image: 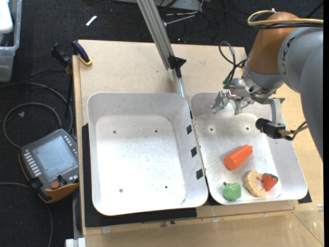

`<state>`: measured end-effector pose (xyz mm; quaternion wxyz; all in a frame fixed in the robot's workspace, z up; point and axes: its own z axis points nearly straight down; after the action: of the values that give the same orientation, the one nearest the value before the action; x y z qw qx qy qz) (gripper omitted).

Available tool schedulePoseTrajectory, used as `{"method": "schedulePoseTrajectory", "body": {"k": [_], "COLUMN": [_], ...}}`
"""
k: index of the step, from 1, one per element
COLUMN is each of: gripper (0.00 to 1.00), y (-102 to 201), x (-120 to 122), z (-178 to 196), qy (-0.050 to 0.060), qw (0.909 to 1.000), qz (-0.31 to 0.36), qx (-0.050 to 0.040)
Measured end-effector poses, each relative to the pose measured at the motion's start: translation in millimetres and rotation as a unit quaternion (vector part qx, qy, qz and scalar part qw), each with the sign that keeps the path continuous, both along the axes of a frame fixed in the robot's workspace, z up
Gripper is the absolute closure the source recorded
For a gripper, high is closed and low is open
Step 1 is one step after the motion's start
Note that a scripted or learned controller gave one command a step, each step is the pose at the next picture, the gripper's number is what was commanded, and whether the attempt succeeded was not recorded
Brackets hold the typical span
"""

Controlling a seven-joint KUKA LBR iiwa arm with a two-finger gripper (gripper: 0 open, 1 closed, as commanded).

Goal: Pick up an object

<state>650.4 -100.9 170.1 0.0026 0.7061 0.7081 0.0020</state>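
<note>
Orange carrot (238, 157) lies in right bin (288, 153); pincer (230, 104) hovers well apart.

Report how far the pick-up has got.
Nothing is picked yet. The gripper hangs over the far end of the right bin with nothing between its fingers. The carrot, green toy, bread piece and strawberry all lie near the bin's front.

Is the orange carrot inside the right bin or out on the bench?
Inside: the carrot lies on the right bin's floor, within its rim.
</note>
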Motion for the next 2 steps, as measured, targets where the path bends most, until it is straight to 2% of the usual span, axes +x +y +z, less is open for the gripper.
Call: {"method": "schedulePoseTrajectory", "body": {"k": [1, 2], "gripper": [1.0, 1.0], "y": [-5.8, -5.6], "x": [-0.9, -0.1], "z": [62.6, 73.6], "qy": [-0.001, 0.002], "qw": [1.0, 1.0], "qz": [0.0, 0.0], "qx": [-0.0004, 0.0]}}
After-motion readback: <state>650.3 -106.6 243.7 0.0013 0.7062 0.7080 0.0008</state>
